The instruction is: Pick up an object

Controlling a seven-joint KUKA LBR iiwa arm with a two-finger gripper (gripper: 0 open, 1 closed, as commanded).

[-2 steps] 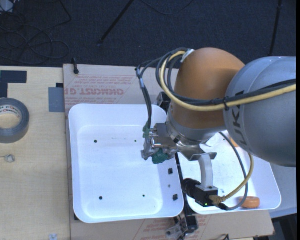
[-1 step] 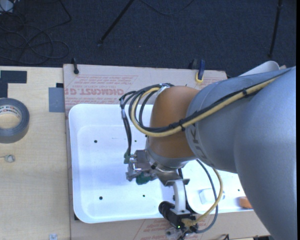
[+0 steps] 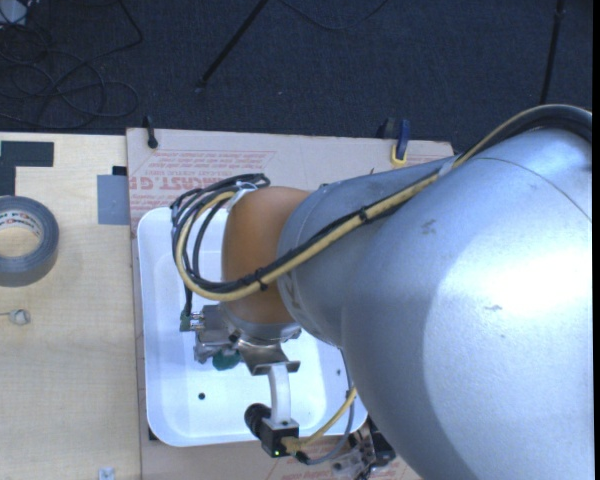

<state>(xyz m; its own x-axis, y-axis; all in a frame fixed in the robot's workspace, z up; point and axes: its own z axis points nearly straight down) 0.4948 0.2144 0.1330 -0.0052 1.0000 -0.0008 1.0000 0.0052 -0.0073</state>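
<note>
Camera view is being logged from the object outward. A small teal object point(image 3: 223, 361) is being seen in the white bin point(image 3: 165, 378), near the middle of the visible part of its floor. It is lying right against the underside of the gripper point(image 3: 230, 346) and is being partly hidden by the metal parts there. Whether it is being touched or held cannot be told. The gripper's open or closed state cannot be told either, since its tip is being covered by the wrist above it.

The gripper is being hung low over the bin floor, below the orange band point(image 3: 255, 258). The grey arm point(image 3: 460, 298) is reaching in from the right, and the right side of the bin is being covered by it. A tiny dark speck point(image 3: 201, 398) is being noted on the bin floor, nearer the front wall and apart from the teal object.

The bin is being carried on a cardboard sheet point(image 3: 310, 163) with red print, and a yellow clip point(image 3: 400, 151) is being seen at the sheet's far edge. On the wooden bench point(image 3: 60, 388) to the left, well apart from the bin, a roll of grey tape point(image 3: 18, 240) is lying flat.
</note>
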